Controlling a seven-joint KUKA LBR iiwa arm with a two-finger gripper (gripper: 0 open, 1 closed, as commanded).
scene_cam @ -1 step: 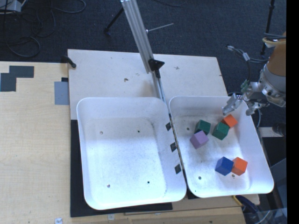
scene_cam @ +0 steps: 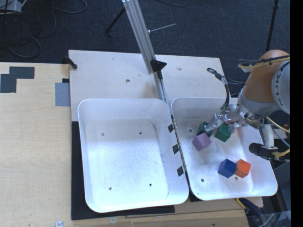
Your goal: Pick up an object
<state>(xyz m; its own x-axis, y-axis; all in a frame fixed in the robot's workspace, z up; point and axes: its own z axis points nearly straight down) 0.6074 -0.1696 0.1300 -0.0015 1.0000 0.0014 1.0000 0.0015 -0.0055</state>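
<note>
In the right bin [scene_cam: 265,188] lie several small blocks. A purple cube [scene_cam: 201,141] sits near the bin's middle left, with a dark green block [scene_cam: 204,127] just behind it. A lighter green block [scene_cam: 223,133] lies right under my gripper [scene_cam: 221,123], which is low in the bin and reaches in from the right. The wrist hides the contact between the gripper and the green block. Towards the front of the bin, a blue cube [scene_cam: 227,168] and an orange cube [scene_cam: 243,168] touch side by side.
The left bin [scene_cam: 90,126] stands beside the right one, with a dividing rim with black clips [scene_cam: 175,148] between them. A slanted aluminium post [scene_cam: 142,37] rises behind the bins. Cables [scene_cam: 270,150] hang by the arm at the right bin's edge.
</note>
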